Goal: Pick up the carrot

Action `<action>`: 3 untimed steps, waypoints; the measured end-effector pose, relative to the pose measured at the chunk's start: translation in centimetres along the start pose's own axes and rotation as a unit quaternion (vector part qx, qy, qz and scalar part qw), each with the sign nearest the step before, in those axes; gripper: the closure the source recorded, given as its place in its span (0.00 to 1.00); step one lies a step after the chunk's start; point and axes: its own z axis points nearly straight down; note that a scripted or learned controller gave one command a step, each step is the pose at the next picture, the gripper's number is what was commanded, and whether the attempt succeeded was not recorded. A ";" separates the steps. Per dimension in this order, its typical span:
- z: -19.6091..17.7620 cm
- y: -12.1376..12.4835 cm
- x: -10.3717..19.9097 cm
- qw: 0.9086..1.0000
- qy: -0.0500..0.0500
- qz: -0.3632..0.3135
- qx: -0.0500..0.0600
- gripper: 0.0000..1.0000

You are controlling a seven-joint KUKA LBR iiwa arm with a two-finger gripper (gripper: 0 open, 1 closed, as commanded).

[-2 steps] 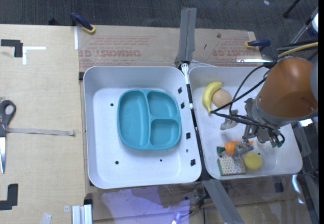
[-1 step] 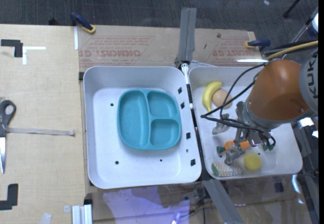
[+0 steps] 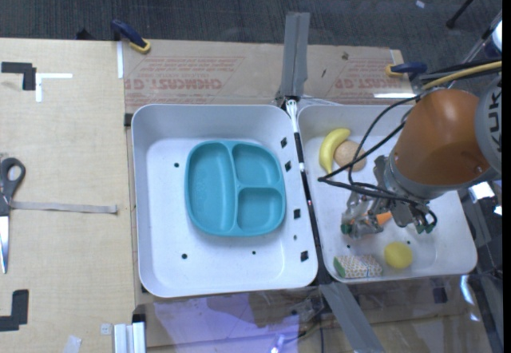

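The carrot (image 3: 384,218) shows as a small orange piece in the right bin (image 3: 447,263), mostly hidden beneath the arm's wrist. My gripper (image 3: 362,220) reaches down into the middle of that bin, its tip just left of the orange piece and close to the bin floor. The arm's large orange band (image 3: 443,140) covers the bin's upper right part. Whether the carrot is between the jaws cannot be made out.
A yellow banana (image 3: 333,148) and a beige round item (image 3: 349,154) lie at the back left of the right bin. A yellow lemon (image 3: 398,255) and a speckled packet (image 3: 357,265) lie near its front. The left bin (image 3: 152,208) holds a teal divided plate (image 3: 235,188).
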 end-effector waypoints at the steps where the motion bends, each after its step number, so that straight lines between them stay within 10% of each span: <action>1: -8.9 2.6 1.2 0.994 0.005 0.108 -0.001 1.00; 2: 1.1 -3.9 1.9 0.992 0.005 0.126 -0.001 1.00; 3: 1.0 -7.4 2.5 0.984 0.004 0.178 0.000 1.00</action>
